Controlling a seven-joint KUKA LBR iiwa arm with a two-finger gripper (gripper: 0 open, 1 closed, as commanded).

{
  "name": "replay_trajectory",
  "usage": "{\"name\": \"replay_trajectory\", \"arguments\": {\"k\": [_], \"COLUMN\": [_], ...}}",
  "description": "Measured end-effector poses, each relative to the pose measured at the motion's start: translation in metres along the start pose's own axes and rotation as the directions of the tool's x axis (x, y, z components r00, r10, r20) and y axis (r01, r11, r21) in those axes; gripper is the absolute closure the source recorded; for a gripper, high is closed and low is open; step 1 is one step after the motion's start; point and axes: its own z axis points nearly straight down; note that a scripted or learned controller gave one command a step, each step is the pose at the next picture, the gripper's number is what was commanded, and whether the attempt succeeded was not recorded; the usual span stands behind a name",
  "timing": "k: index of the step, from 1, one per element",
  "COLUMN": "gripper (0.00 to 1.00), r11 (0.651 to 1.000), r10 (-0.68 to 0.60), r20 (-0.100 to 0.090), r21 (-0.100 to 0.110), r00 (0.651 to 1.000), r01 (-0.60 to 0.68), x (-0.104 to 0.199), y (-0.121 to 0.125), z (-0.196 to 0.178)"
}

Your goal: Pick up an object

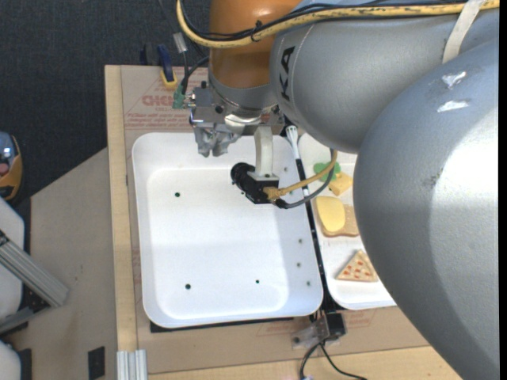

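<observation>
My claw (214,142) hangs over the left bin's (158,236) far edge, grip state untellable; the food pieces (337,216) lie rightward, in the right bin.

bright, even light | soft shadow across left bin (158,236) — arm (412,133) near, blurred

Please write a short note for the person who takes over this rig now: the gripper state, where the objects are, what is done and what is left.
Gripper: hangs over the far edge of the left bin; nothing is seen between its fingers.
Objects: all in the right bin, partly hidden by the arm: a pizza slice, a bread slice, a small yellow piece and a green piece.
Done: nothing picked up yet.
Left: move to the right bin, grasp one object, lift it.
</observation>
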Motion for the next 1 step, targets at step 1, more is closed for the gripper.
{"name": "replay_trajectory", "arguments": {"k": [1], "gripper": [1.0], "r11": [1.0], "r10": [0.003], "r20": [0.001], "r21": [-0.002], "r00": [1.0], "r01": [-0.003], "x": [0.0097], "y": [0.0647], "z": [-0.0075]}}
